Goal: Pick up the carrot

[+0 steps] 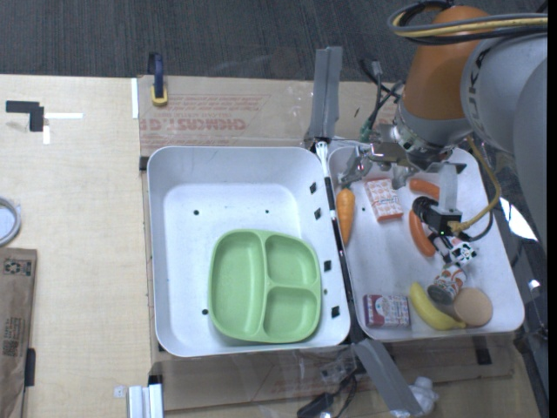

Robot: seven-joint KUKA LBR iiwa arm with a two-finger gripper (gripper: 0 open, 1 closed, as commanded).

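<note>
the carrot (345, 213) lies in the right bin (383, 268), against its left wall, tip pointing near. the hand (376, 165) hangs just far-right of it, over the bin's far end; cannot tell its opening. a green tray (264, 286) sits in the left bin (174, 233)

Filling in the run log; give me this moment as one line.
target: tapered orange carrot, right bin's left wall, not gripped | tool: above bin's far end | left bin: green divided plastic plate
</note>
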